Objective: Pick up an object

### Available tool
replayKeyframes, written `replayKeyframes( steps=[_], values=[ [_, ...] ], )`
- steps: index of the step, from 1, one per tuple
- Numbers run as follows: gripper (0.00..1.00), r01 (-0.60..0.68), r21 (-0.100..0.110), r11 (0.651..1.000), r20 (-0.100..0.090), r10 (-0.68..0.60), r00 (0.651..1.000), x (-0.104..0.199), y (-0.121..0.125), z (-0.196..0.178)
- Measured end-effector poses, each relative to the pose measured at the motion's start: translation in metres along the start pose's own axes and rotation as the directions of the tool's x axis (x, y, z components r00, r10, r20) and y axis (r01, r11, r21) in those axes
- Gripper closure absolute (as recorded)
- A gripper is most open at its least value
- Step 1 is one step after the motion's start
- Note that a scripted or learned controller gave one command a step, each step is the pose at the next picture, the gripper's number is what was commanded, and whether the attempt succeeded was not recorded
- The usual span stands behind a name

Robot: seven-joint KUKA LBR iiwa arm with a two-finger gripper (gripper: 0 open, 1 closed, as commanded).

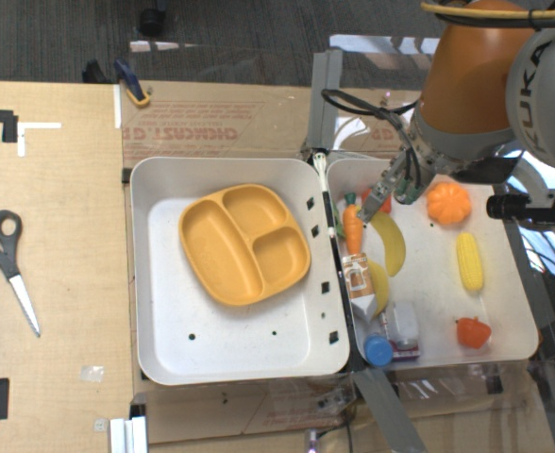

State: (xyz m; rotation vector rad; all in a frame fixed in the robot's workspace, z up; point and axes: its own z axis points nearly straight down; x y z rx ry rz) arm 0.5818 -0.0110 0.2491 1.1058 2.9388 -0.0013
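The gripper (383, 199), jaws' state impossible to tell, hovers in the right bin (504, 347) above a toy carrot (352, 229) at the bin's left edge: probably light, rigid, slippery plastic, best pinched mid-body.

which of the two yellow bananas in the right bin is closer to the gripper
The upper curved yellow banana, lying just below the gripper; the other banana sits lower, beside the small bottle.

carrot (352, 228), bananas (389, 243) and bottle (358, 279) crowd the right bin's (513, 347) left side.
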Motion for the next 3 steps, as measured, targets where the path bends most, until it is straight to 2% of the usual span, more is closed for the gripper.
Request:
replayKeyframes(
  steps=[1,3],
  values=[
    [1.00,-0.038,0.000,0.999,0.000,0.038,0.999,0.026,0.050,-0.023],
    [1.00,-0.033,0.001,0.999,0.006,0.033,0.999,0.025,0.051,-0.039]
  ],
)
